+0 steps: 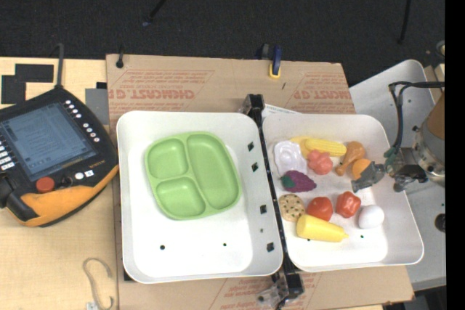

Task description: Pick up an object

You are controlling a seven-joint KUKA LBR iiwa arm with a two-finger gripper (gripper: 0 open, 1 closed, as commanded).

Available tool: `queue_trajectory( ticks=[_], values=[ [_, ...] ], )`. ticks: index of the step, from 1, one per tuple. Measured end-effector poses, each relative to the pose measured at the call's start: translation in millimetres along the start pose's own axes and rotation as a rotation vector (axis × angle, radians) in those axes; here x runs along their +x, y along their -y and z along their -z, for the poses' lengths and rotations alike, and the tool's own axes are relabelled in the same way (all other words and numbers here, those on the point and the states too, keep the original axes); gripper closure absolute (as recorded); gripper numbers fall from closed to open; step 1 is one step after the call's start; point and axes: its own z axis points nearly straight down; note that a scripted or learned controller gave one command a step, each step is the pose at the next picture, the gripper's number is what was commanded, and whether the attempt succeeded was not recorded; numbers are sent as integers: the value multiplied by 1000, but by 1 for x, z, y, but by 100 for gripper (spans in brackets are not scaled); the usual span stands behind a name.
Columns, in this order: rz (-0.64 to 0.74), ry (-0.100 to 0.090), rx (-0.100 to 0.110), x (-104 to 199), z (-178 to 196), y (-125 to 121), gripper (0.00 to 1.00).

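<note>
The claw (pixel 372 175) sits low over the right bin (pixel 396 247), close to that bin's right edge, reaching in from the counter's right side. Whether it is wide or narrow I cannot tell; it reads as a dark grey lump with nothing clearly gripped.

The toys are clustered in the middle of the right bin. Nearest the claw is an orange piece (pixel 360 167), just beside it or touching on its left, with a drumstick (pixel 352 153) just beyond. Below the claw, toward the front edge, lie a tomato (pixel 348 204) and a white egg (pixel 371 216). Further left are corn (pixel 324 147), a pink piece (pixel 320 162), grapes (pixel 298 181), a cookie (pixel 291 207), another red piece (pixel 320 208) and a yellow wedge (pixel 320 229).

The left bin (pixel 138 243) holds a green tray (pixel 192 175).

My judgement: the orange piece is the likeliest target, lying immediately left of the claw, so the move needs little more than a short drop and close.
</note>
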Motion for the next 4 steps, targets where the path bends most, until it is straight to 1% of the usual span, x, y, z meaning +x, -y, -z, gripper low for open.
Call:
queue_trajectory(
  ticks=[1, 2, 3, 4],
  values=[
    [1, -1, 4, -7, -54, 6, 0],
    [2, -1, 2, -1, -115, 10, 0],
    [-1, 0, 0, 0, -128, 10, 0],
    [-7, 0, -1, -2, -117, 10, 100]
  ],
)
